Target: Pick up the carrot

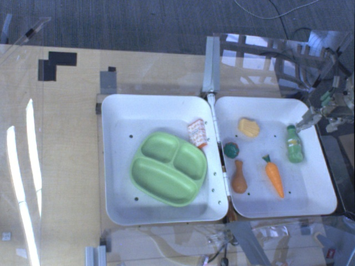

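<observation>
Overhead, two shallow white bins sit side by side on a pale wooden bench. The left bin (113, 165) holds two things: one green divided plate (169, 168) with three compartments, lying near the middle, and one small white and red packet (197, 133) just beside the plate's upper right corner, close to the wall shared with the other bin.

The right bin (319, 204) holds five small items. One carrot (273, 176), orange with a green top, lies on the bin floor right of centre, its tip pointing toward the near edge. To its left, apart from it, lies one brown chicken drumstick (239, 177), and just above that one dark green round vegetable (231, 149). One yellow chunk, perhaps cheese (249, 127), sits toward the far wall. One green bottle (294, 143) lies above and to the right of the carrot, near the right wall.

The gripper (308, 121) sits at the bin's upper right corner, its tip just above the bottle's cap and well away from the carrot. Whether it is wide or narrow cannot be told, and nothing is seen in its hold.
</observation>
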Available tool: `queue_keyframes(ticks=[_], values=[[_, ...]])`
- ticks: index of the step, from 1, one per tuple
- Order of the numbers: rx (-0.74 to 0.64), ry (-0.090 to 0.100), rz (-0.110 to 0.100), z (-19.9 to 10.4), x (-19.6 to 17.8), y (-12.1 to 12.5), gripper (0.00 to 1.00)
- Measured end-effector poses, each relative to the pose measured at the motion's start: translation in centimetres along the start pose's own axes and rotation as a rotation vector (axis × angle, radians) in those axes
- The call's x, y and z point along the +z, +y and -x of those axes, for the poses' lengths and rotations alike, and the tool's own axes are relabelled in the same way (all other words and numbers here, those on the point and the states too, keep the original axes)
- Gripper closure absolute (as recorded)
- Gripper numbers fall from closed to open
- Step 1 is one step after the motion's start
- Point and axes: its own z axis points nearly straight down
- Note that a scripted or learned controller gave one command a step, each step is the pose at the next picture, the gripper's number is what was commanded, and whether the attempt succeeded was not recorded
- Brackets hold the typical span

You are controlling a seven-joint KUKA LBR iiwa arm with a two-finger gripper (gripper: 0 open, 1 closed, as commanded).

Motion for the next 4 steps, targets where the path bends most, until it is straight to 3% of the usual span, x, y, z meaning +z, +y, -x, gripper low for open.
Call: queue_keyframes(ticks=[1,2,3,4], values=[[-0.086,0.002,-0.002,0.2,13.5,-4.4,0.0],[-0.145,-0.002,0.01,-6.0,16.9,-6.6,0.0],[-0.128,-0.017,0.025,-9.8,16.5,-7.0,0.0],[-0.439,-0.008,0.019,-11.3,16.7,-7.0,0.0]])
